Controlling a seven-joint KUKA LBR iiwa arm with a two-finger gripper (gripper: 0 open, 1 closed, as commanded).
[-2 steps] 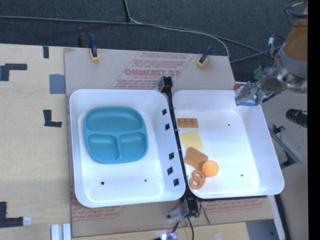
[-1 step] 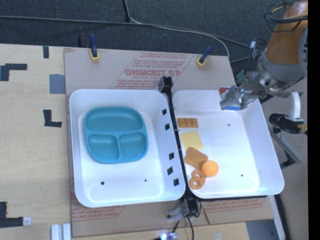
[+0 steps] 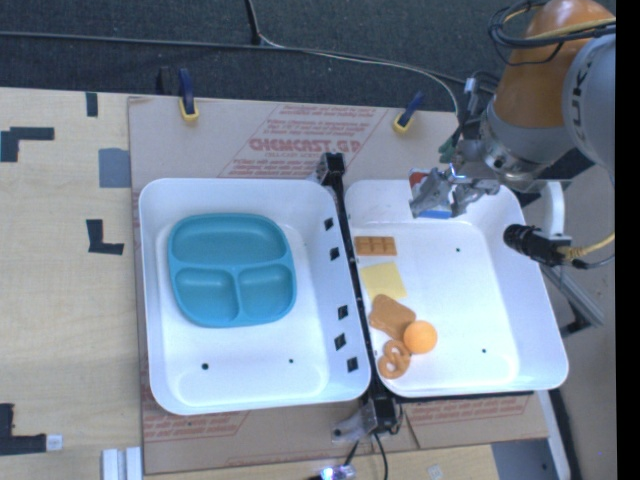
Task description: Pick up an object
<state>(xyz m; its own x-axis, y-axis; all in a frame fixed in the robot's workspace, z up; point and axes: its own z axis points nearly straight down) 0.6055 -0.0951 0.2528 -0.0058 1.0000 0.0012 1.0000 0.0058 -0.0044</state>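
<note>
A small blue-and-grey object (image 3: 436, 204) is seen clamped between the fingers of the grey metal gripper (image 3: 440, 196) (upper right of frame) — lifted above the right-hand shallow white bin (image 3: 500, 298).

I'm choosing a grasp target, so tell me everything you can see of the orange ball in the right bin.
The ball is small, round and plain orange, smooth and matte, like a plastic toy fruit. It sits on the floor of the right bin, near its front left, touching or nearly touching the brown bread-like piece on its left, with the pretzel just in front. The gripper is well clear, over the bin's back edge.
</note>
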